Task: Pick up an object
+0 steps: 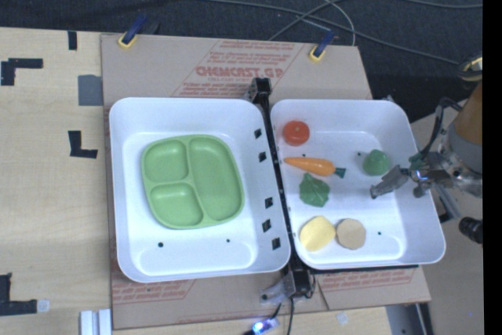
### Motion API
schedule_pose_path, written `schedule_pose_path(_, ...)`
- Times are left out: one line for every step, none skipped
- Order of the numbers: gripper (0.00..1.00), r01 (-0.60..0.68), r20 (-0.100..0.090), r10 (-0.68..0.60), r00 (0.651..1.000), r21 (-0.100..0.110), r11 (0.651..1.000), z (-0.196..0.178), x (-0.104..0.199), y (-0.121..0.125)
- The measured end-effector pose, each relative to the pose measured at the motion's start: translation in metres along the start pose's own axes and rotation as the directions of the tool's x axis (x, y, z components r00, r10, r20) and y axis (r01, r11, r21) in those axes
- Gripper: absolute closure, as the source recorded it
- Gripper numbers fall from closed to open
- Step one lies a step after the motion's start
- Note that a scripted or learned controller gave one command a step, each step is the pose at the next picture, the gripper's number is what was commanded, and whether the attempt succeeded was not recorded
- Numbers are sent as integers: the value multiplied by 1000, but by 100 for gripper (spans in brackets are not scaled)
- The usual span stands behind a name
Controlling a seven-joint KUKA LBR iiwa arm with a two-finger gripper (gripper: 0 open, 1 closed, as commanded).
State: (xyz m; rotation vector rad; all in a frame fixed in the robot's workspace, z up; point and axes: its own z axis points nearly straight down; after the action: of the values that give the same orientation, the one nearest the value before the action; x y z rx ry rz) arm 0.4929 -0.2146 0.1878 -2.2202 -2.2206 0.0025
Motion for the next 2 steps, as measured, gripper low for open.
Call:
schedule_pose_path(0, 1, -2, -1, 1000, 4, 1000, 60, 5, 6)
schedule_pose_path(0, 1, 2, -1, 1000, -2, 1000, 105, 6, 6)
